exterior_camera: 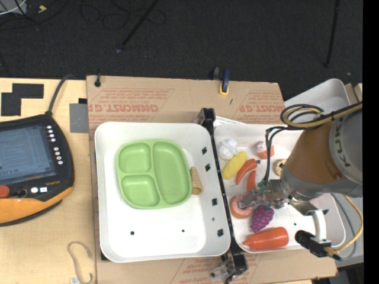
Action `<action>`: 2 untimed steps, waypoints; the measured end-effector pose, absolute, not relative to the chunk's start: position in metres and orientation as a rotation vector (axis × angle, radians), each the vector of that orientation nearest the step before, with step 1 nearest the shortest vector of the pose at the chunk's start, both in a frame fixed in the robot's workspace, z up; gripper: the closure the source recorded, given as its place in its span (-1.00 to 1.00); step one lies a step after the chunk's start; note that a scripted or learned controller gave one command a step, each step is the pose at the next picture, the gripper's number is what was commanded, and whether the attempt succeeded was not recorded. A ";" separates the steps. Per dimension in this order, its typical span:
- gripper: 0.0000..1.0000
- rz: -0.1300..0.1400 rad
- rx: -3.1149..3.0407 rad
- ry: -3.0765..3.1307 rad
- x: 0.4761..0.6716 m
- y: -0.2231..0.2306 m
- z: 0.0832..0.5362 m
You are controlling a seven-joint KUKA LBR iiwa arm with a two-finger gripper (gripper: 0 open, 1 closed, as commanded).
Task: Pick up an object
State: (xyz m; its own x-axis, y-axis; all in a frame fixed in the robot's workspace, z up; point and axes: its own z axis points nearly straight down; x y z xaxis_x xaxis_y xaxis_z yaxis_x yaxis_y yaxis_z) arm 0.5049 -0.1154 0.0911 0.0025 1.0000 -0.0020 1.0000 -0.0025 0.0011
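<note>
— Where's the tool [265,195] sitting?

— Low over the right bin [284,136], right above the purple grapes [262,217] and touching the pink ring-shaped toy [238,207]. Whether it's apart or together, I cannot tell — the grey-and-orange arm [320,158] hides too much.

— What else is in that bin?

— A yellow corn cob [234,165], an orange-red sausage [246,171] beside it, and a red-orange carrot [266,238] near the front edge.

— And the left bin [118,229]?

— A green divided plate [153,174], with a small tan cork [195,180] touching its right side.
</note>
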 end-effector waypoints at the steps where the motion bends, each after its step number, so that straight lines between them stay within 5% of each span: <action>1: 1.00 0.016 2.237 2.215 0.507 -0.113 0.104; 2: 1.00 0.001 2.221 2.221 0.514 -0.113 0.148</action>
State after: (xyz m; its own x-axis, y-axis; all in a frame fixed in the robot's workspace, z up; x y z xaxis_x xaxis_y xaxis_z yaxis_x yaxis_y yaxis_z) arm 0.5135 -0.1125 0.1477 0.0004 1.0000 -0.0001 1.0000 -0.0004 0.0008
